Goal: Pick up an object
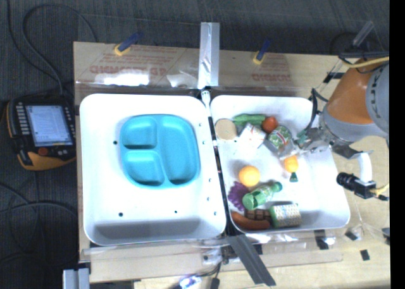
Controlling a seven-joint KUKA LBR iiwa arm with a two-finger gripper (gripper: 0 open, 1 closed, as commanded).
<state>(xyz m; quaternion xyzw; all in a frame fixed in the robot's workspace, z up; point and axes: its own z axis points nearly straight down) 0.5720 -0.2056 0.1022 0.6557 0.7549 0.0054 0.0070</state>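
The right bin (329, 186) holds several small items. An orange ball (249, 175) lies near its middle, and a smaller orange piece (290, 163) lies to its right. A green bottle (259, 194), a can (285, 214) and a brown sausage (250, 221) lie along the front. At the back are a green vegetable (248, 119), a red tomato (270, 123) and a green-and-white packet (280, 137). My gripper (308, 138) is low over the bin's right side, just right of the packet and above the small orange piece. Nothing can be made out in its grasp.
The left bin (101, 205) holds a blue divided tray (158, 148). A tan round piece (224, 129), a white piece (251, 136) and purple grapes (237, 191) lie in the right bin's left half. A handheld pendant (41, 129) sits left of the bench.
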